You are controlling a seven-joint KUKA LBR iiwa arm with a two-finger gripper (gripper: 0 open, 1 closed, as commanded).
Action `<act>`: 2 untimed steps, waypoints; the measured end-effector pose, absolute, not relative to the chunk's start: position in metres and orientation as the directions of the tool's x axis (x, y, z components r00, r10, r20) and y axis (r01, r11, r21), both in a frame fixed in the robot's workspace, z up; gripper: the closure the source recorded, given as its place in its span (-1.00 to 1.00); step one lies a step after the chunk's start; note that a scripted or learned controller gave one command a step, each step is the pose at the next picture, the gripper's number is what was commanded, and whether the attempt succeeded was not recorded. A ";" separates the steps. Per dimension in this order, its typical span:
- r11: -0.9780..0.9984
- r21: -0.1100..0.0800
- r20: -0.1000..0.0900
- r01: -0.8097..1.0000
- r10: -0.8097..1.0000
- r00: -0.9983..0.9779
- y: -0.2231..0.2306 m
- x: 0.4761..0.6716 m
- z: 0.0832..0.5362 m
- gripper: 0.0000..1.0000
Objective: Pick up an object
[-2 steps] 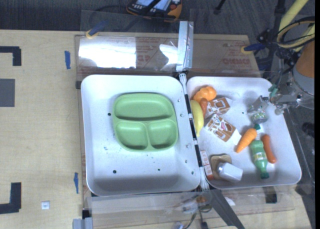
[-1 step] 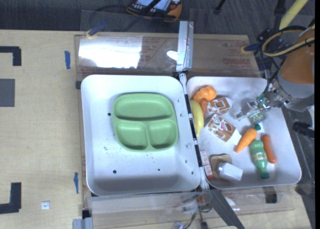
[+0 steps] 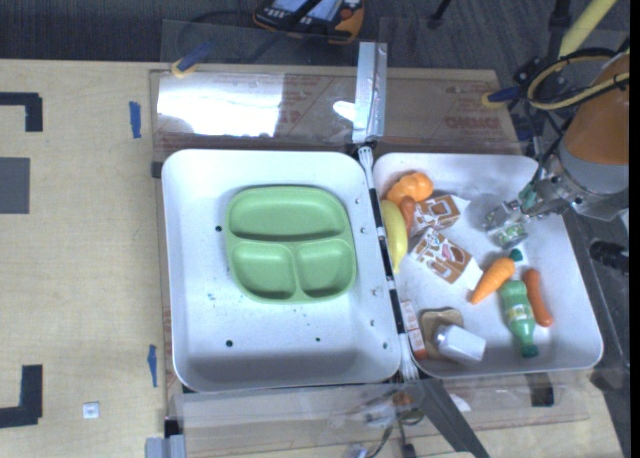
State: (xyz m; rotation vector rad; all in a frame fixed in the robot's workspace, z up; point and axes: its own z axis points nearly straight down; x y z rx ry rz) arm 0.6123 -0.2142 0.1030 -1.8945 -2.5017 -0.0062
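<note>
Bench (image 3: pixel 80 246) of pale wood fills most of the frame, with black square marks along its left edge and bits of blue tape. Two shallow white bins sit side by side on it. The left bin (image 3: pixel 190 276) takes up the centre of the frame and holds a green divided tray (image 3: pixel 291 242), with one long compartment at the top and two smaller ones below. The right bin (image 3: pixel 575 336) sits at the right of the frame and holds a scatter of small things.

My arm (image 3: pixel 600 136), grey with an orange band, comes in from the upper right corner. My gripper (image 3: pixel 512 214) hangs over the upper right part of the right bin, just above the carrots; I cannot tell whether it is apart or together, and nothing shows between its tips.

Along the right bin's left wall lies a yellow banana (image 3: pixel 395 234), with an orange fruit (image 3: pixel 411 187) touching its top end. Beside these are two brown and white snack packets (image 3: pixel 440 236), one above the other. Toward the lower middle of the bin lies a white block (image 3: pixel 460 346) on a tan piece. At the right lies a green bottle (image 3: pixel 519 316), with one carrot (image 3: pixel 490 280) just to its upper left and a second carrot (image 3: pixel 538 297) just to its right.

At the top of the frame, beyond the bench, a black handheld controller (image 3: pixel 305 4) with a screen lies on grey carpet.
</note>
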 end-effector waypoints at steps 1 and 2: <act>0.355 -0.001 0.000 0.935 0.935 -0.355 -0.151 0.625 0.197 1.00; 0.293 -0.001 -0.001 0.956 0.956 -0.293 -0.098 0.619 0.243 1.00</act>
